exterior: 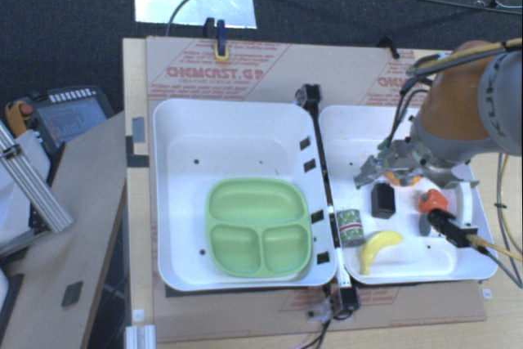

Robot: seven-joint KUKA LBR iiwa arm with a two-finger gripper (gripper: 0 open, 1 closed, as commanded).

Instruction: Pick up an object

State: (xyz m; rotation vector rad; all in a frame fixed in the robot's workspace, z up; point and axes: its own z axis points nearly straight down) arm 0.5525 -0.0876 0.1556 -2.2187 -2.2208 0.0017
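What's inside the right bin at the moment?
In the right bin: a banana, a small green can, a black block, and orange pieces. The arm covers the bin's back right corner.

Bulky grey arm (pixel 498 106), wide orange band above the wrist, thin dark cables alongside, metal gripper (pixel 384 166) at the tip
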